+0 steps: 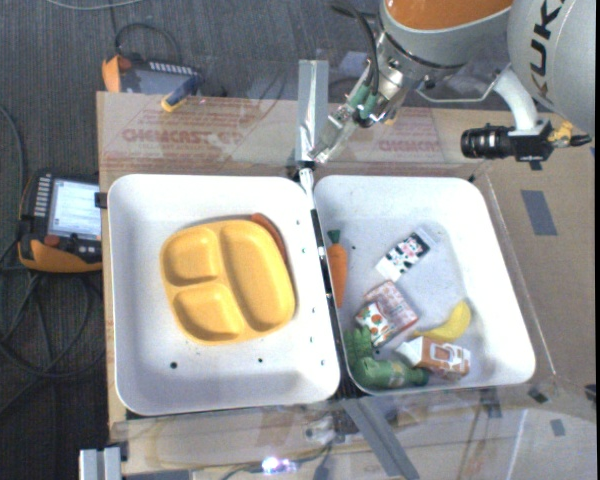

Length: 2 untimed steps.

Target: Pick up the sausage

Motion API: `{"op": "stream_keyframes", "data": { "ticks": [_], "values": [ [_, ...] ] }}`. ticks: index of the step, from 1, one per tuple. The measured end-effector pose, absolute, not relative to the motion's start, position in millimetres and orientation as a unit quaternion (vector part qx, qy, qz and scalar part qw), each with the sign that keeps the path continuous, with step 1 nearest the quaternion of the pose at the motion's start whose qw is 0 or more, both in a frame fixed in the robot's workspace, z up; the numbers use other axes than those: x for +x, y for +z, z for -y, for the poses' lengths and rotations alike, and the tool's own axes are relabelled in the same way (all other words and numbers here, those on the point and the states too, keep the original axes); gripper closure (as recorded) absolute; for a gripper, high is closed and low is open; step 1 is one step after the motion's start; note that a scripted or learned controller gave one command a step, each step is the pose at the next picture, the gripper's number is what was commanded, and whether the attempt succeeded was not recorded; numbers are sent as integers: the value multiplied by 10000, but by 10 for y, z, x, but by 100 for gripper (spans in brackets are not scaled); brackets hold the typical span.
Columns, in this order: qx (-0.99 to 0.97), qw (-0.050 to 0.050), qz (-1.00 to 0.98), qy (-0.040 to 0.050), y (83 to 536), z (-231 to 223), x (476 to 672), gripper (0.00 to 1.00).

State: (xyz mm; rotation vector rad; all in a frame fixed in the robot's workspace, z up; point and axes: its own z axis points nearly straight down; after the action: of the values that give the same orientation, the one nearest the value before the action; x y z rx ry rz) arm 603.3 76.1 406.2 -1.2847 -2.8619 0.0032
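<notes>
The sausage (271, 231) is a reddish-brown piece in the left bin (140, 218). It lies along the far right edge of a yellow divided plate (228, 278), which hides most of it. My gripper (342, 128) hangs beyond the far rim of the bins, above the cardboard near the divider between them. It is up and to the right of the sausage and well apart from it. Nothing shows at its tip.
The right bin (480, 208) holds a carrot (337, 268), a black-and-white box (405, 255), a red-and-white carton (385, 313), a banana (456, 320), a green vegetable (380, 370) and an orange carton (441, 358). A metal post (311, 113) stands beside the gripper.
</notes>
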Motion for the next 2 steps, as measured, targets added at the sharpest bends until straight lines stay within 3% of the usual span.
{"op": "stream_keyframes", "data": {
  "ticks": [1,2],
  "values": [
    [-1625,-12,9867,-3,4115,-1128,6555,100],
    [-1622,-20,9867,-18,4203,-1142,6571,100]
  ]
}}
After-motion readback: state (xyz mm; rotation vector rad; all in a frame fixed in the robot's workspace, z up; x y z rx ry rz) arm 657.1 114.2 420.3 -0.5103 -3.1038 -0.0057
